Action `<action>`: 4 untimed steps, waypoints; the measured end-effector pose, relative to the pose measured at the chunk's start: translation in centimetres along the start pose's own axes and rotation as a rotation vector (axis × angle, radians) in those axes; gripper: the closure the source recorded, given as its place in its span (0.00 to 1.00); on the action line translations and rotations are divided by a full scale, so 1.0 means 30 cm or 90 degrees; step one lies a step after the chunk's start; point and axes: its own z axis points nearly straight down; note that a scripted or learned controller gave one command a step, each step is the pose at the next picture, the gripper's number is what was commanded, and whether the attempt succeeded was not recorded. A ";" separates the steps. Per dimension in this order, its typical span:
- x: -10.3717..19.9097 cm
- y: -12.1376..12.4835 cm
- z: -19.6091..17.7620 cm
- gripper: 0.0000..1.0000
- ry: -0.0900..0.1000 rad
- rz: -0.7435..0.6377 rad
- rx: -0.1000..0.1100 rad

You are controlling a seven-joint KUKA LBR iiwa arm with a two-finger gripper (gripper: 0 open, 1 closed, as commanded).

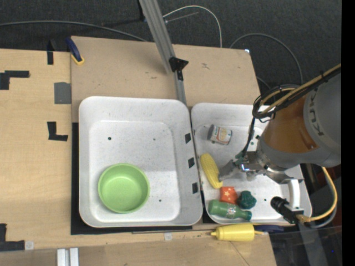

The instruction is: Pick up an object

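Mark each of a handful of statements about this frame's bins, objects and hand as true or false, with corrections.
1. The green bowl sits in the left bin. True.
2. The yellow banana-shaped toy lies in the left bin. False: it lies in the right bin, near the divider.
3. The hand hangs low over the right bin, close beside the yellow toy. True.
4. The yellow bottle lies inside the right bin. False: it lies on the bench just outside the bin's front edge.
5. The green bottle lies on its side near the right bin's front wall. True.
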 end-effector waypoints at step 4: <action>0.008 0.030 -0.602 1.00 -0.002 -0.001 -0.007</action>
